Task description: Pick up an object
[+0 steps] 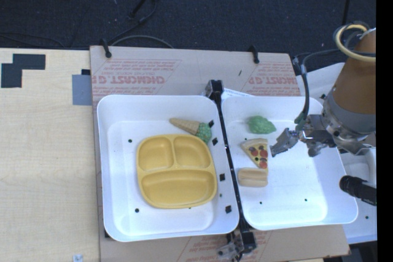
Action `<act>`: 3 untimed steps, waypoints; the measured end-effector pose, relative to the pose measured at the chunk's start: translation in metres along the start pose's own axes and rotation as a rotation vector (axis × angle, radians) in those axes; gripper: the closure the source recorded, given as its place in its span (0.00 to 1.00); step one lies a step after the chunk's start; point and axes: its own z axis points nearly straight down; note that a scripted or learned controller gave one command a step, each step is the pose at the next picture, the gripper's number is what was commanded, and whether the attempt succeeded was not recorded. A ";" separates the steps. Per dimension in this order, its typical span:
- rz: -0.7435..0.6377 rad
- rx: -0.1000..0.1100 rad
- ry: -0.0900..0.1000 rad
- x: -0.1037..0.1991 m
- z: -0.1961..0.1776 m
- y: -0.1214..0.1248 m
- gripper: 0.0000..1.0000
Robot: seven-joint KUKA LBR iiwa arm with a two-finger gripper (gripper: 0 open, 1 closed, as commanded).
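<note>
The arm's gripper (293, 140) hangs above the middle of the right bin (319, 208), its dark fingers spread apart with nothing between them. Just to its left lies a toy pizza slice (256, 151), tan-crusted with red and dark toppings, near the bin's left wall. A green leafy lump (261, 125) sits toward the far edge, a beige bread roll (252, 177) just nearer. The left bin (116, 205) holds a yellow divided plate (176, 169) and an ice-cream cone (191, 127).
</note>
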 end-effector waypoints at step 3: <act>0.001 0.004 0.002 -0.001 0.172 0.007 0.00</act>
